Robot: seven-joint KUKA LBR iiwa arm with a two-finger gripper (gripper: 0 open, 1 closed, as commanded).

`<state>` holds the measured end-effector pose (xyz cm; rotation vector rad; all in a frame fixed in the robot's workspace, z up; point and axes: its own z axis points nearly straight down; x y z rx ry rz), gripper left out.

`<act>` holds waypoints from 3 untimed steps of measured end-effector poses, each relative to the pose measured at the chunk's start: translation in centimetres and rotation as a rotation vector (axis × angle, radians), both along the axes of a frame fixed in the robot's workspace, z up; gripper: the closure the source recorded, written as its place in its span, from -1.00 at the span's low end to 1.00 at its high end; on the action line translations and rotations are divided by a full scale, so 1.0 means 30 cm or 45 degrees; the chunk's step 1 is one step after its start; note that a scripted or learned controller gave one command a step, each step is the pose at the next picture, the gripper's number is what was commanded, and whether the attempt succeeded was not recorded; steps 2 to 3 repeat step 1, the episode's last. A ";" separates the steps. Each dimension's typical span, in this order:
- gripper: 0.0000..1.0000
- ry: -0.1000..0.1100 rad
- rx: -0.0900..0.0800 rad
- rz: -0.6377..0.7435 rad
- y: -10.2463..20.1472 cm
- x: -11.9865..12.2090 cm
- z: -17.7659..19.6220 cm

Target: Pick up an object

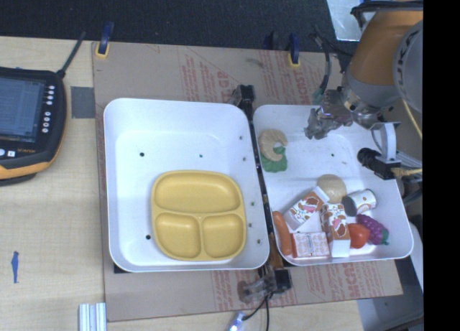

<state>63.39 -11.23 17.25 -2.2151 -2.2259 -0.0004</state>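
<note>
My gripper hangs over the far part of the right bin, with nothing visibly between its fingers. A beige and green toy lies to its left near the bin's left wall. Toward the front of that bin lies a heap of toy food: a tan round piece, small cartons, a white cup, an orange carrot, a red piece and purple grapes.
The left bin holds a yellow divided plate. A tablet in an orange case lies on the bench at the far left. Clamps and cables sit along the cardboard mat's edges.
</note>
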 end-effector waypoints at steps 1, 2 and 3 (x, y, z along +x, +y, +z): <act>1.00 0.004 -0.002 -0.002 -0.030 -0.155 0.059; 1.00 0.004 -0.002 -0.002 -0.030 -0.155 0.059; 1.00 0.004 -0.002 -0.002 -0.030 -0.155 0.059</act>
